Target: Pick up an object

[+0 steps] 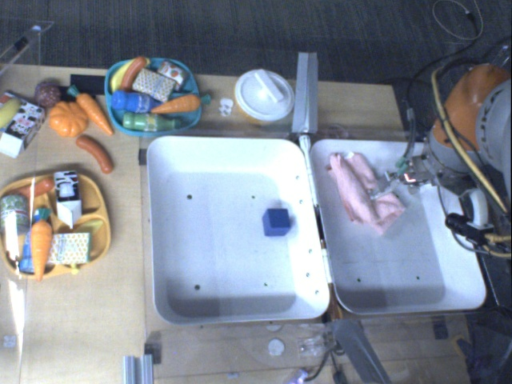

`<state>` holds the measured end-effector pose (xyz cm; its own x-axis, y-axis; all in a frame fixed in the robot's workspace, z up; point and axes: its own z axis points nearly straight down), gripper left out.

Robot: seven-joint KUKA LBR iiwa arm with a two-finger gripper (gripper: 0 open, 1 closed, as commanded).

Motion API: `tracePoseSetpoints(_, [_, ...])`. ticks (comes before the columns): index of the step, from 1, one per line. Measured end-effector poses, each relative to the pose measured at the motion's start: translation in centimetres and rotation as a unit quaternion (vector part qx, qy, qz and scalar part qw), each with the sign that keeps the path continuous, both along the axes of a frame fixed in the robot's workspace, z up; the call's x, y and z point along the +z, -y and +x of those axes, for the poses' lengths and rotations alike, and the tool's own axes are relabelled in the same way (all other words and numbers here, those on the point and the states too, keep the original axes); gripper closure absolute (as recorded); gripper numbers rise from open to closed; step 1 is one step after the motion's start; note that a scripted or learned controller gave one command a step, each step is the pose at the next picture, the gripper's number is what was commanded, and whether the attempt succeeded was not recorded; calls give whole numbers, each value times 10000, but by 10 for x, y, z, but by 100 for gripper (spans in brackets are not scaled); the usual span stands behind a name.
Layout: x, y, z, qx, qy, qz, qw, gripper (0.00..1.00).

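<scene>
— What sort of place is this?

— A robotics lab, set up for grasping trials. Two shallow white bins, the left bin [224, 154] and the right bin [448, 294], sit side by side on a pale wooden bench [120, 310], and a grey arm [480, 126] with an orange band reaches in from the right, trailing loose cables [460, 14].

— Anything else?

— Toy food (plastic carrots, sausages, tiny cartons) fills a blue basket [152, 122] and a yellow tray [100, 230] beside the bins. Dark carpet [240, 14] lies beyond the bench, as in an office-type room.
</scene>
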<state>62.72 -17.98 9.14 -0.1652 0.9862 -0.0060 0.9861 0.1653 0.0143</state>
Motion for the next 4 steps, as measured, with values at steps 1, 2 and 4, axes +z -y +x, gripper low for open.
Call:
tracePoseSetpoints(1, [0, -61, -27, 952, 11, -5, 9955, 0])
tracePoseSetpoints(2, [1, -76, -44, 1494, 25, -24, 9888, 0])
tracePoseSetpoints(4, [12, -82, -59, 1992, 40, -17, 9799, 100])
